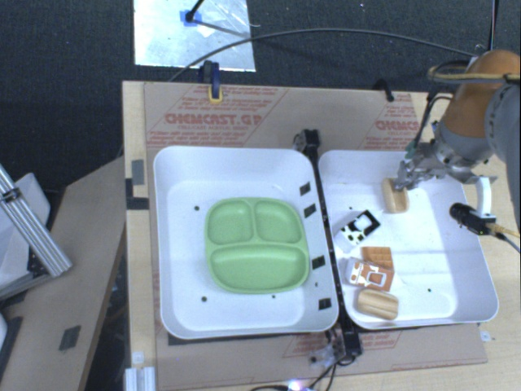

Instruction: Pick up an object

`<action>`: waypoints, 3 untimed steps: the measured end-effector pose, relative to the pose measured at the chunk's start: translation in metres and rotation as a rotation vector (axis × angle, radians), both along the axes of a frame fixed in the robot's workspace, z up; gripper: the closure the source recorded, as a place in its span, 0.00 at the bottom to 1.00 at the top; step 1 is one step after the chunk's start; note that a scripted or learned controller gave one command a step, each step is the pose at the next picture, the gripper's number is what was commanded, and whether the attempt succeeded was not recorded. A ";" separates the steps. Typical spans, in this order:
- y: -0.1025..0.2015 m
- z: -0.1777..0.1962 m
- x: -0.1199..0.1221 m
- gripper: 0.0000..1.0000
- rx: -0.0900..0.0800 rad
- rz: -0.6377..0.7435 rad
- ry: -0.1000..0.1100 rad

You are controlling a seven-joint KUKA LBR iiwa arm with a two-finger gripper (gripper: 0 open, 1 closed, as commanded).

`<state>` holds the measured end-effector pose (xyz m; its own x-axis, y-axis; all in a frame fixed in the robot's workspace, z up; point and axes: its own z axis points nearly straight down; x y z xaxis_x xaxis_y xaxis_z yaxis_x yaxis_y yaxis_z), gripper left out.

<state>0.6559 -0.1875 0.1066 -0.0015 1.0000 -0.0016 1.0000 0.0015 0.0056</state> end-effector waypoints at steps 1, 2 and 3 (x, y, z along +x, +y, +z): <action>-0.001 0.066 0.001 1.00 -0.001 0.000 -0.003; 0.002 0.121 -0.007 1.00 0.000 0.003 -0.002; 0.002 0.156 -0.006 1.00 0.000 0.003 0.000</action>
